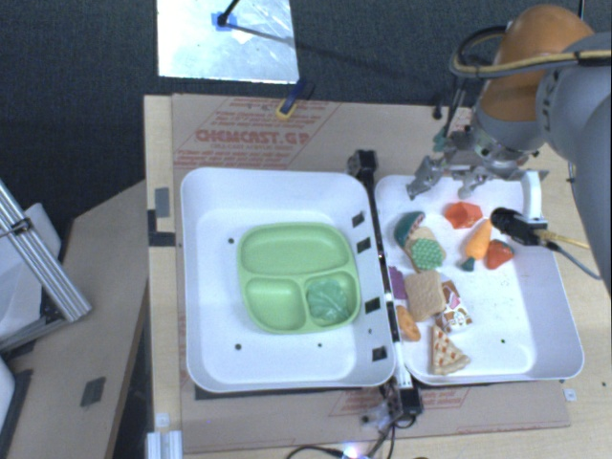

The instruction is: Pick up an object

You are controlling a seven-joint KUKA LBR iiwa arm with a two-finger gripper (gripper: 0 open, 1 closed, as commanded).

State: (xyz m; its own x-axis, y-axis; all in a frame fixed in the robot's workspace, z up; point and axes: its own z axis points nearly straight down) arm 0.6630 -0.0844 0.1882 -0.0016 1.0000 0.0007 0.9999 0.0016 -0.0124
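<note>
My gripper (435,182) hangs over the far left corner of the right bin (550,323), open, with nothing between its fingers. Below and in front of it lie toy foods. These include a dark green piece (409,225), a green-dotted cookie (426,252), an orange-red piece (463,214), a carrot (478,240) and a red piece (499,253). Closer to the front are a tan bread slice (424,294), a pizza slice (446,353) and a small orange piece (408,324).
The left bin (210,256) holds a green divided plate (287,256) with a green leafy toy (330,299) in its lower right compartment. A black plug with a yellow cable (519,226) hangs over the right bin's far right side. A black divider (375,247) runs between the bins.
</note>
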